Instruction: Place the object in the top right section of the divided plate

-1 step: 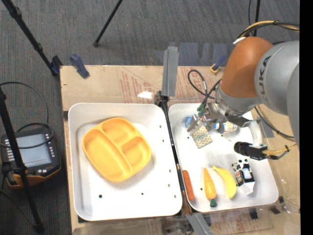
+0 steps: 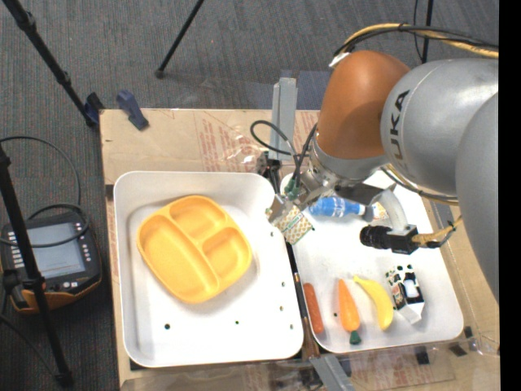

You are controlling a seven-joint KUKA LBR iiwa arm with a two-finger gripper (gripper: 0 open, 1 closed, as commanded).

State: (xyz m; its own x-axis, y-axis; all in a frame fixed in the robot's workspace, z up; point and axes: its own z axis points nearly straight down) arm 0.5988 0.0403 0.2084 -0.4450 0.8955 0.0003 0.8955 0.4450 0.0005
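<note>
A yellow divided plate [image 2: 194, 248] lies in the left white bin [image 2: 146, 336], turned at an angle, with one large section and two smaller ones toward its right side. My gripper [image 2: 290, 217] hangs over the seam between the two bins, just right of the plate's upper right edge. A small patterned packet [image 2: 296, 228] sits between its fingertips, lifted off the bin floor. The big grey and orange arm covers the space above and right of the gripper.
The right bin [image 2: 444, 320] holds a small water bottle [image 2: 337, 208], a carrot [image 2: 348, 305], a banana [image 2: 377, 301], a reddish sausage [image 2: 313, 309] and a small black-and-white carton [image 2: 406, 290]. A tripod and a pendant stand left of the bench.
</note>
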